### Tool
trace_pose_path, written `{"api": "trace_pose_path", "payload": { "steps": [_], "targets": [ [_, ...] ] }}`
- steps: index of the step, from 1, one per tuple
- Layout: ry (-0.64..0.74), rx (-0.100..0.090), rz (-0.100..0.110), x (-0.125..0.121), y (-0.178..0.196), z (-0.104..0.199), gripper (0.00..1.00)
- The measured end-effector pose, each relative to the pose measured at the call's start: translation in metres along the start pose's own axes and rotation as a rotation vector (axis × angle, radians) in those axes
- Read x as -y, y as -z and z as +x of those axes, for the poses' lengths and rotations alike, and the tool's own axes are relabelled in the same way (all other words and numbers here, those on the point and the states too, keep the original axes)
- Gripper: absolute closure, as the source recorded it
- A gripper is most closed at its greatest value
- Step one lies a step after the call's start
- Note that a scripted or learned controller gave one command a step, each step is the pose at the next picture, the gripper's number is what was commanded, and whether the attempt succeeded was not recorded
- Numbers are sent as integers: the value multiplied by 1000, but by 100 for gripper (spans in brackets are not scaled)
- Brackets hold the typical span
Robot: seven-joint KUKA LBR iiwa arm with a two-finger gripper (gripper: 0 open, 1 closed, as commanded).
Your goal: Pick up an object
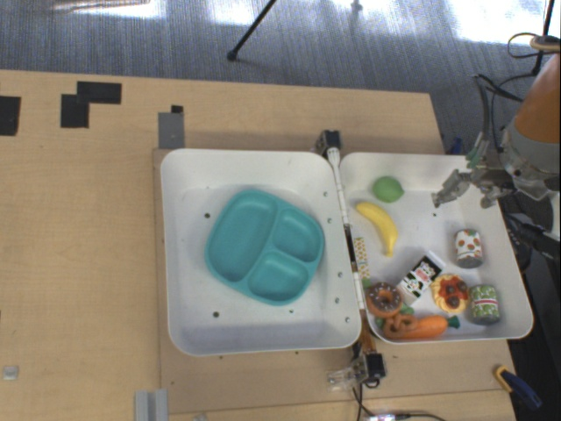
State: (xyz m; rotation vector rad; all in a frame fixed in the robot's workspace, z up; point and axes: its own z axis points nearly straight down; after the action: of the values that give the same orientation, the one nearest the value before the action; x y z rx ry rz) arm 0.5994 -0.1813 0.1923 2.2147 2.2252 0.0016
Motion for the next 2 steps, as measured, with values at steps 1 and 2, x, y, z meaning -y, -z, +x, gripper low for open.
{"api": "trace_pose_path", "payload": {
  "steps": [1, 2],
  "targets": [
    [0, 0, -2, 55, -98, -22, 0],
    [2, 0, -3, -28, -88, -22, 0]
  ]
}}
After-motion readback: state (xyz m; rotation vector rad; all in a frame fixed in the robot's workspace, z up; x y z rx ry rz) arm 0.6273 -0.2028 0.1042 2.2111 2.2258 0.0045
